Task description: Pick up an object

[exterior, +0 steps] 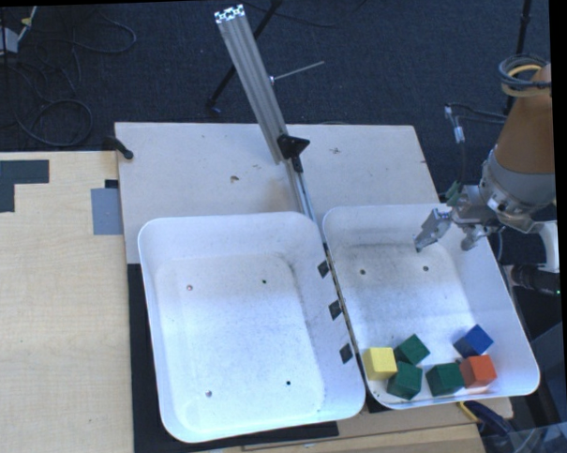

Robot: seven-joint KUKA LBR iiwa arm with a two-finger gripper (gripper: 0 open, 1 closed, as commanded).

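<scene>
I see my gripper [450, 229] spread open and holding nothing, over the far right corner of the right bin [512, 300]. The blocks sit well below it at the near edge: yellow block [380, 361], blue block [473, 339], orange block [478, 370].

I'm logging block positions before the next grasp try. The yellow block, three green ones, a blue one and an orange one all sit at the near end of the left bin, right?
Not the left bin. The camera view shows the yellow block, green blocks, blue block and orange block at the near end of the right bin.
</scene>
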